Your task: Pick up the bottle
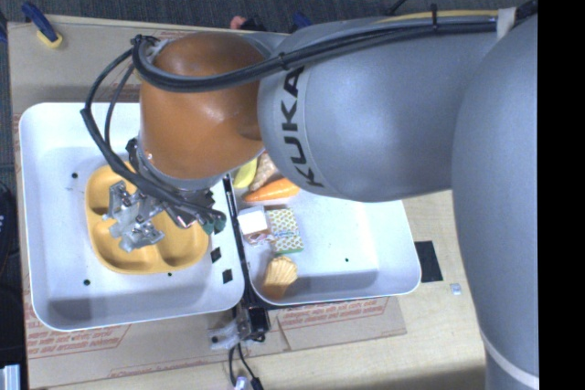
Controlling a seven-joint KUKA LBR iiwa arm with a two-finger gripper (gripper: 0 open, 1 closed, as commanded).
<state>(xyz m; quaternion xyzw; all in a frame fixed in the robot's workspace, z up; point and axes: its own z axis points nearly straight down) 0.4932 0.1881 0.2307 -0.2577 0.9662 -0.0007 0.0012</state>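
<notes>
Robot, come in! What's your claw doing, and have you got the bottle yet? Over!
Tool down in left bin, over yellow dish. Can't tell if it grips anything. Bottle not identified. Arm covers much of both bins. Over.

Only clearly legible text: "KUKA" in black capitals on the grey arm (366,123), running down its casing just right of the orange band (196,110). The letters sit sideways in the camera view, and the top one is partly cut off by the curve of the casing. Red print runs along the cardboard (338,317) under the bins' front edge, too small and blurred to read. The patterned packet (283,231) in the right bin (384,265) has markings, unreadable.
</notes>
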